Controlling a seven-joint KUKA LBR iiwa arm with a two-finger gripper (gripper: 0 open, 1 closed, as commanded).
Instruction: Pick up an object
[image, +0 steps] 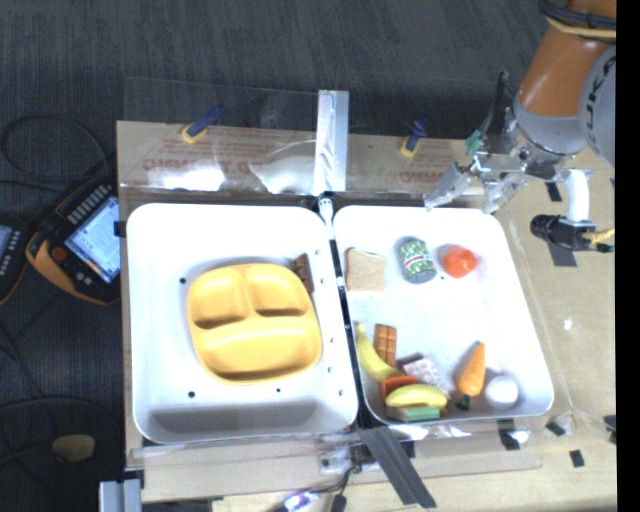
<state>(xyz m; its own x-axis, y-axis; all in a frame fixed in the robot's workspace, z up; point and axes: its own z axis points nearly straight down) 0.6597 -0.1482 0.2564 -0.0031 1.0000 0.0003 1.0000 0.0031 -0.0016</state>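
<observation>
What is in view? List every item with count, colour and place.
bins: 2, white, side by side on the bench
tray: 1, yellow, left bin
bread slice: 1, tan, right bin, far left corner
can: 1, green-labelled, right bin, far side
tomato: 1, red, right of the can
banana: 1, yellow, right bin, near left
carrot: 1, orange, right bin, near side
egg: 1, white, near right corner
handheld controller: 1, orange-black, left of the bench
arm: 1, grey with orange band, upper right
pincer: 1, grey, over right bin's far edge

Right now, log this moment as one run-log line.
two-finger gripper: open, above right bin's far rim | holding: nothing | right white bin: toy food | left white bin: yellow divided plastic tray
</observation>
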